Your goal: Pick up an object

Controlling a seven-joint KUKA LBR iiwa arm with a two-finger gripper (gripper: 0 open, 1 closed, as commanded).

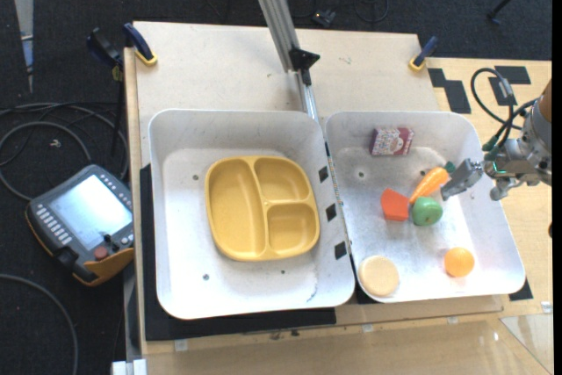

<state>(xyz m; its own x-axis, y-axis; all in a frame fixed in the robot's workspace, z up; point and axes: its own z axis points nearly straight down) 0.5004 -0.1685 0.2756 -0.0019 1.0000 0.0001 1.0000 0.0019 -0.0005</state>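
Grey metal marks the arm, which reaches in from the right edge over the right bin (492, 189), its wrist low above the bin's right wall. The gripper (458, 180) points left and slightly downward into the bin; whether it is parted or closed cannot be told, and nothing shows between its tips. Just left of it lies the orange carrot (429, 181), with the green ball (427, 212) just below and the red-orange block (395, 205) beside that. The small pink carton (392, 140) sits farther back. Nearer lie the orange ball (458, 262) and the cream disc (379, 275). The left bin (176, 189) bears a yellow divided tray (262, 207).
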